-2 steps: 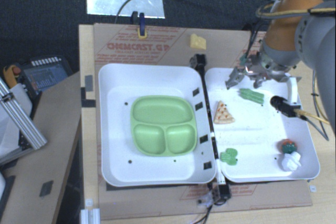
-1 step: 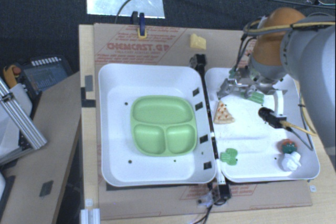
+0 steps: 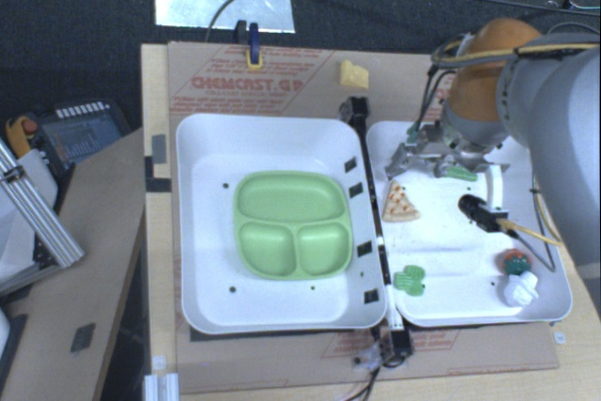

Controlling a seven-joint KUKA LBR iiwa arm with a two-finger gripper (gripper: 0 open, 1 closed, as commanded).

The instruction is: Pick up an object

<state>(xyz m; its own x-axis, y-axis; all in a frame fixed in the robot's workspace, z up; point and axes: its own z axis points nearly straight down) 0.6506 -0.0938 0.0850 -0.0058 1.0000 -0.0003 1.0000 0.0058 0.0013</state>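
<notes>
Pizza slice [image 3: 400, 203] is the pick here, folks: a toy wedge lying flat in the right-hand bin [image 3: 451, 249], just across the bin wall to the right of the green plate [image 3: 291, 225]. From the overhead camera, its long axis runs front to back, crust toward the near side and tip pointing away. The gripper [image 3: 413, 157] hangs right off that tip, a touch farther back and farther right of the plate than the slice is. So the target lies toward the near side of it, close but apart. Whether the gripper is open or closed, I cannot tell from this angle, and nothing shows in its grasp.

Farther right of the plate, a small green piece [image 3: 461, 172] sits next to the gripper. Another green bit [image 3: 409, 278] sits nearer the front, and a red, green and white toy [image 3: 516, 275] is at the far right.

Behind the plate, the brown sheet [image 3: 282, 61] under the bins reads "CHEMCAST" in red, then two characters I can't settle.
</notes>
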